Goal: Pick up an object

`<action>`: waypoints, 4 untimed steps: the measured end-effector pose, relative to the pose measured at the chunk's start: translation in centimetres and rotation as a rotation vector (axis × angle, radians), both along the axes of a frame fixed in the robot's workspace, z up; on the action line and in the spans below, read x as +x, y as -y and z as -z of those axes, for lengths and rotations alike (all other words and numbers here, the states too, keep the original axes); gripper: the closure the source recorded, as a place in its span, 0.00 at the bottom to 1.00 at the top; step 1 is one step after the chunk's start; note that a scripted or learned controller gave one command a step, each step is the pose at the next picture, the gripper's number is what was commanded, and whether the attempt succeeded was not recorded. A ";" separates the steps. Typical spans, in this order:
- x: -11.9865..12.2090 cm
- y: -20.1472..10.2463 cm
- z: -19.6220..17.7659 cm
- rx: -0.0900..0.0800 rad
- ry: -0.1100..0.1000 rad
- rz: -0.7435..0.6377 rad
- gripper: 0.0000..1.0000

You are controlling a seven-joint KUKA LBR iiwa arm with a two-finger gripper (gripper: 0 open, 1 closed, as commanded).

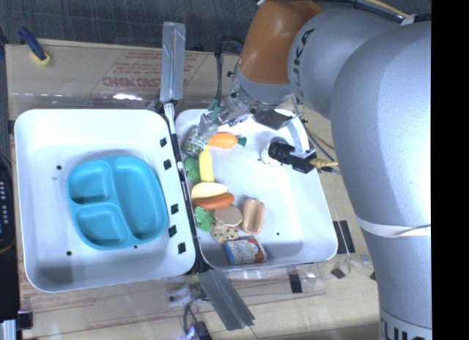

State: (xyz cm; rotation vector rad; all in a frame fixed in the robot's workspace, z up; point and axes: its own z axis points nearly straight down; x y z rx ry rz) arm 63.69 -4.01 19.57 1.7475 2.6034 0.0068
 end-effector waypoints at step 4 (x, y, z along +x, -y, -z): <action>-5.0 9.1 10.0 0.001 -0.018 -0.074 0.00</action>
